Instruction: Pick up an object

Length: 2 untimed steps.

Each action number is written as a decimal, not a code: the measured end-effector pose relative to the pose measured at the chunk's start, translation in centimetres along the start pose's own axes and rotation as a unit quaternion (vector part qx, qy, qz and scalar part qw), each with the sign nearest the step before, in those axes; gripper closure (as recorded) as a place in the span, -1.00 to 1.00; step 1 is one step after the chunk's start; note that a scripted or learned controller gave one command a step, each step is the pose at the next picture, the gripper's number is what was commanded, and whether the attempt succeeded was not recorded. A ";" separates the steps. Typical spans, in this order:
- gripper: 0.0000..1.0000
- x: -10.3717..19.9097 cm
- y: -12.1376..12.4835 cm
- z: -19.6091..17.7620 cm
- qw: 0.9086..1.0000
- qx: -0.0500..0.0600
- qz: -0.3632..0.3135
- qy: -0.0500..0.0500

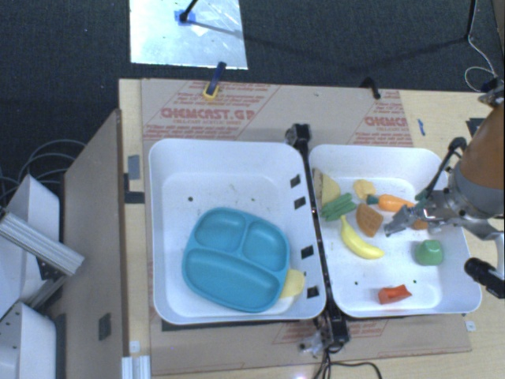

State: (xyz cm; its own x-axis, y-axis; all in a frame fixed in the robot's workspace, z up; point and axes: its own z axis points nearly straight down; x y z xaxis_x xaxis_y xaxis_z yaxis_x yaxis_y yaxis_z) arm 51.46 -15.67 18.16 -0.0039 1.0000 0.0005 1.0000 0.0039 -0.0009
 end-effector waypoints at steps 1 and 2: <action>-1.00 2.0 3.1 10.2 1.000 -0.001 -0.001 0.000; -1.00 4.9 13.7 4.9 1.000 -0.009 -0.003 -0.001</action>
State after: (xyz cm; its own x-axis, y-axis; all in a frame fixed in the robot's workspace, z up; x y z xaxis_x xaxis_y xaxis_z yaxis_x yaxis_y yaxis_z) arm 65.14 -10.68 13.24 -0.0108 0.9999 -0.0013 0.9998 0.0108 0.0165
